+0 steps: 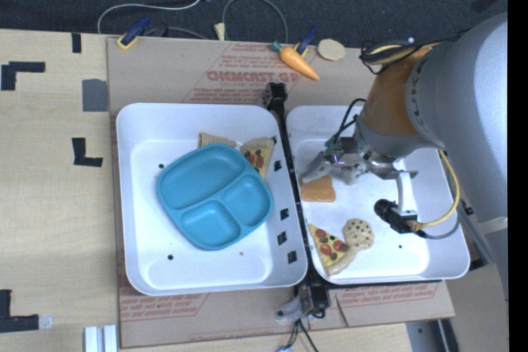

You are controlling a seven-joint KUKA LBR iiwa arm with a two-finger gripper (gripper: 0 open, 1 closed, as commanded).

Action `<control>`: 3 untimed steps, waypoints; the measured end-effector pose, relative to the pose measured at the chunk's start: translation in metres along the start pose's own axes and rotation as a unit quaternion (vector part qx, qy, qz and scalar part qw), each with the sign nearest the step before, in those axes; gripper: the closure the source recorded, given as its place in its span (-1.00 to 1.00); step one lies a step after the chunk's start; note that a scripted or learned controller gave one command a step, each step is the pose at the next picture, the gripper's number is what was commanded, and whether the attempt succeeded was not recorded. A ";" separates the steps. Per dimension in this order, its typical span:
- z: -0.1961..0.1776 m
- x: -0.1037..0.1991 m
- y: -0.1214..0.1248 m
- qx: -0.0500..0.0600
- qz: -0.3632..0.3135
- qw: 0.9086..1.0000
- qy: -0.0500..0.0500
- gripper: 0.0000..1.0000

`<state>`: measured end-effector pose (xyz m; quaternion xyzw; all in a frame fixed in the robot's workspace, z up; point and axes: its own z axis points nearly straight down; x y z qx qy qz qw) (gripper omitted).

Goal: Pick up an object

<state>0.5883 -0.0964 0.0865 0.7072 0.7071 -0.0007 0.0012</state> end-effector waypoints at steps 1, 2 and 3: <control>0.000 -0.003 0.005 0.001 -0.001 1.000 0.002 -1.00; -0.001 -0.004 0.000 -0.004 -0.002 1.000 0.000 -1.00; 0.000 -0.001 0.005 0.000 0.000 1.000 0.000 -1.00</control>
